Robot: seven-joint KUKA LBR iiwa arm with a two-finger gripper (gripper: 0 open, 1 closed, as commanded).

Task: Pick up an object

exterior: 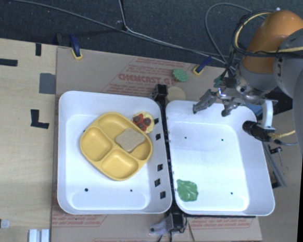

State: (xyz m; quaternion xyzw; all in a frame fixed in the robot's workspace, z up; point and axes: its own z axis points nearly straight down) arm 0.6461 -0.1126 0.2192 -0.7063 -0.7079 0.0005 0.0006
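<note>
A yellow divided plate [98,149] lies in the left bin [68,189], with a tan slice of bread [129,139] on it. A small dark red item [142,122] rests at the plate's far right edge. A green leafy piece [187,190] lies in the near left corner of the right bin [250,198]. My gripper [214,106] hovers over the far rim of the right bin, open, with nothing between its fingers. It is well away from every object.
A small green item [180,74] lies on the cardboard behind the bins. Blue and yellow clamps [74,48] hold the cardboard at the back. Cables run across the dark surface behind. A black divider strip [162,155] separates the bins.
</note>
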